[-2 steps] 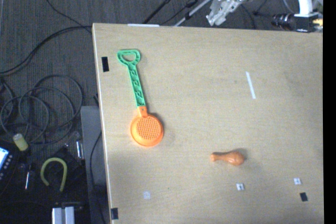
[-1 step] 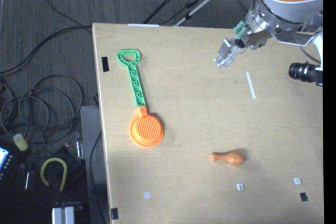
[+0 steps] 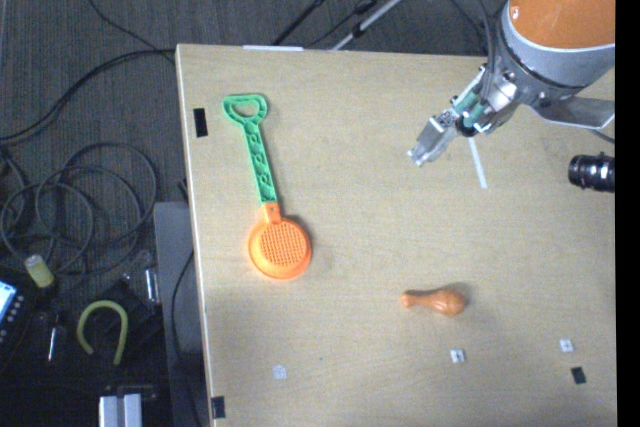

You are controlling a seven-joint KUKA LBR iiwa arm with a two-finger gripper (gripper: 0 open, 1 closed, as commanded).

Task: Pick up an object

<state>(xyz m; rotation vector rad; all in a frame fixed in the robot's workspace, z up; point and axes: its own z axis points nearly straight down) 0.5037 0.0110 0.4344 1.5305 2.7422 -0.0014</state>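
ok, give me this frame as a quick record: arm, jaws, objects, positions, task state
arm: grey with orange band, reaching in from the right at the top of the view
gripper: over bare board, upper right; nothing visible between its jaws
jaws state: cannot tell
object 1: strainer, green handle, orange round mesh head, lying flat at left, handle pointing away from the camera
object 2: orange pear-shaped toy, lying on its side, lower centre-right
surface: tan board
relations: strainer and toy well apart; gripper touching neither
task state: no object picked up yet
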